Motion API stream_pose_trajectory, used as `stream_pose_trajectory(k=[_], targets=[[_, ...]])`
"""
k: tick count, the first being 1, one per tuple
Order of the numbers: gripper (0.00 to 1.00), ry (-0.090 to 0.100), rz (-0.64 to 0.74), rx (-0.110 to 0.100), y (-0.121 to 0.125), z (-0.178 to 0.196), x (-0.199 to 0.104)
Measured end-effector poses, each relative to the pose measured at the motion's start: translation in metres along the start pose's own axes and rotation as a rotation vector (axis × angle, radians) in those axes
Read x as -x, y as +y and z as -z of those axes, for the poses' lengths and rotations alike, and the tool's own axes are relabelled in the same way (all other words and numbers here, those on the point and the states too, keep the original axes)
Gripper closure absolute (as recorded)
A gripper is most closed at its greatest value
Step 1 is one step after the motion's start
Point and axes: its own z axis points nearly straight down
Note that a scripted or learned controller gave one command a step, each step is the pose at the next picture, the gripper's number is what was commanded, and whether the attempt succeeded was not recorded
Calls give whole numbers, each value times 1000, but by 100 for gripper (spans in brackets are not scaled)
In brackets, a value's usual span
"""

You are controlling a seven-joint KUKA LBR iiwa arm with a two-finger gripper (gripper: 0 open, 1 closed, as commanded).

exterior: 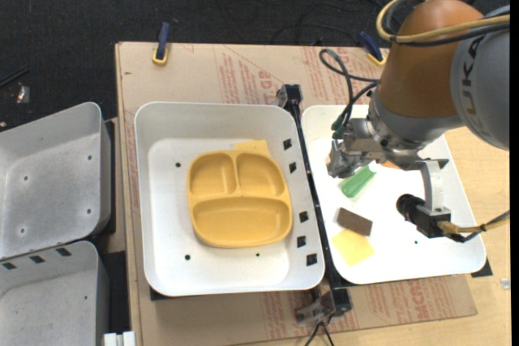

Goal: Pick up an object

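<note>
The right bin (462,251) holds three small things. A green object (357,182) lies near its middle, a brown block (354,220) sits just below that, and a flat yellow square (353,247) is nearest the front. My gripper (344,162) hangs over the bin's left part, right at the green object's upper end, and partly hides it. Nothing shows between its tips.
The left bin (154,174) carries a yellow divided plate (239,198) with a pale yellow piece (253,147) behind it. The grey arm with its orange band (426,53) covers the right bin's back. A black fitting with a cable (422,213) hangs over the right bin.
</note>
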Motion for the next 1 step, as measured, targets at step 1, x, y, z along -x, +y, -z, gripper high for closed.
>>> stream_pose_trajectory(k=[1], targets=[[100, 0, -1, -4, 1, -21, -50]])
